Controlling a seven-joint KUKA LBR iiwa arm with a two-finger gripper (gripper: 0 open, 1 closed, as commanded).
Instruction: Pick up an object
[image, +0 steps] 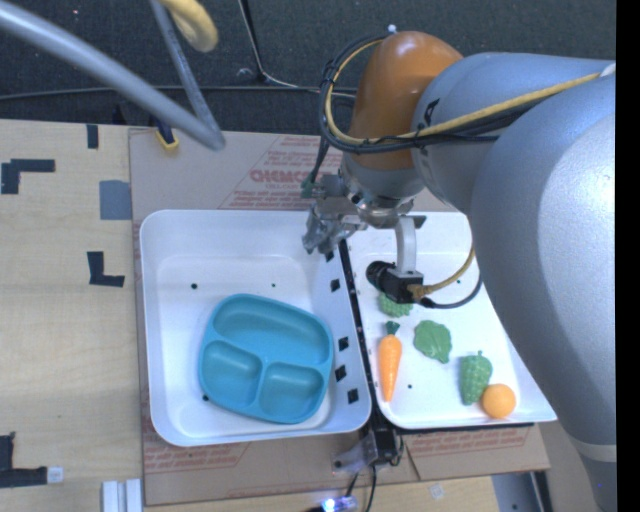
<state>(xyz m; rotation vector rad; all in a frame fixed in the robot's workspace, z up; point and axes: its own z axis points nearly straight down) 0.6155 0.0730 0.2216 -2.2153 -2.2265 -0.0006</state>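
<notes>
Orange plastic carrot (388, 365) lies in the right white bin (442, 250), near a green toy broccoli (432, 340). I cannot tell the pincer's (322, 238) spread. Hanging over the bins' shared wall, it could strike that rim and miss.

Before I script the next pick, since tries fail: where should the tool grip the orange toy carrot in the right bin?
Grip the orange toy carrot across its thicker body below the green top, coming straight down. It lies flat along the white right bin's inner wall, so closing across its narrow width seems best; wall-side room looks tight.
</notes>
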